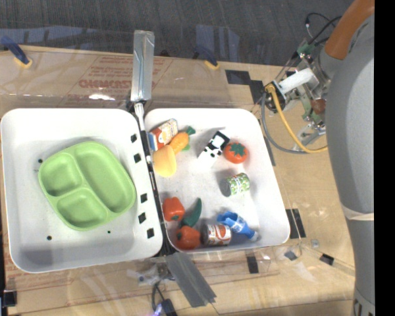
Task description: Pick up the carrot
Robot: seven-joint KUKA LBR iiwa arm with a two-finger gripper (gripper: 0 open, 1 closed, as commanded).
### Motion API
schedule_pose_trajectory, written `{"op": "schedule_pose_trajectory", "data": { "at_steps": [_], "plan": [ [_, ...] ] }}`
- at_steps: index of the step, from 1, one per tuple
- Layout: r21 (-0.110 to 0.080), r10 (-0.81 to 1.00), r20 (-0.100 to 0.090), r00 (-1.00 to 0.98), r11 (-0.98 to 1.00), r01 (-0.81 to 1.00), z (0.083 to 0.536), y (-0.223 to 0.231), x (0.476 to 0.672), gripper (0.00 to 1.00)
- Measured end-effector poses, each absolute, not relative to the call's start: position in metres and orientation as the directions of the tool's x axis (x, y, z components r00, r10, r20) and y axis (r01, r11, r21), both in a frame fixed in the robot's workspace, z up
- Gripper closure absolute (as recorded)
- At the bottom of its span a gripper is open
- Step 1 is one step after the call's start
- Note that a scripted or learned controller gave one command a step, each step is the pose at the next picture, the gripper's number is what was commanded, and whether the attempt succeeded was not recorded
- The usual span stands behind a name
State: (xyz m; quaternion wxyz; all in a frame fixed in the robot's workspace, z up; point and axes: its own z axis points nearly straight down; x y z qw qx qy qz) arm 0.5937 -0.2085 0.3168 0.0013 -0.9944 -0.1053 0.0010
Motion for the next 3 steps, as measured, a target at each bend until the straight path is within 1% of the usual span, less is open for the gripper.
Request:
{"op": "schedule_pose_trajectory", "data": {
  "at_steps": [1, 2, 3],
  "plan": [
    [-0.002, 0.209, 0.000, 0.978, -0.978, 0.209, 0.386, -0.208, 0.647, 0.00],
    [-0.008, 0.328, -0.008, 0.945, -0.945, 0.328, 0.213, -0.206, 0.584, 0.00],
    [-0.001, 0.661, 0.000, 0.751, -0.751, 0.661, 0.296, -0.208, 0.645, 0.00]
  ]
}}
